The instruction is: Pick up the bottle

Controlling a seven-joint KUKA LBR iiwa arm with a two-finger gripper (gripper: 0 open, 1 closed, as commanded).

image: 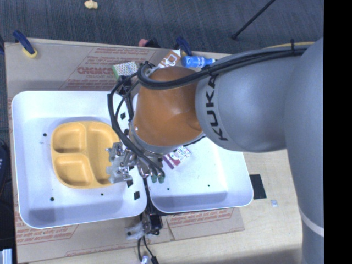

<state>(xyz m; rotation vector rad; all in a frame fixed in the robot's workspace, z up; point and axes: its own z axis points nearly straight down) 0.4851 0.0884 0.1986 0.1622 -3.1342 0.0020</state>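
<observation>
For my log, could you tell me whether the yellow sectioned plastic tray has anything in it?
Empty, as far as shows: the yellow sectioned plastic tray in the left white bin has bare compartments, though the gripper hides its right edge.

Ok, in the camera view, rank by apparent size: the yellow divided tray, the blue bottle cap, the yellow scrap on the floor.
1. yellow divided tray, by far the largest.
2. blue bottle cap, small; the arm hides part of the bottle.
3. yellow scrap, smallest, though farther from the camera.

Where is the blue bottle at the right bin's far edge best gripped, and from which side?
Probably mid-body, from above, closing across its narrow width: the blue bottle seems to lie on its side, long axis across the view. The arm hides the rest.
</observation>
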